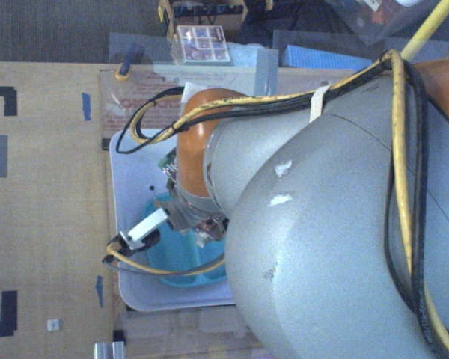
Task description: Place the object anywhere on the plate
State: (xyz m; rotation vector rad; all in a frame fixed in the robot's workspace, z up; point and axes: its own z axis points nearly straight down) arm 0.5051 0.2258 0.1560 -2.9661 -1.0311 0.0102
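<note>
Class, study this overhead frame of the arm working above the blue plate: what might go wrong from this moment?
1. The arm hides much of the blue plate, so where the object lands can't be checked.
2. The yellow cable loops low across the plate and might snag or nudge it.
3. The plate sits near the white bin edge; a push could tip it.

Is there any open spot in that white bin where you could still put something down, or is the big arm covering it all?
The white bin shows a bare strip along its left wall, from the black cable loop down to the blue plate. A thin bare edge runs below the plate. Over the plate it is crowded: the end effector and its cables hang there. The arm hides everything to the right.
</note>
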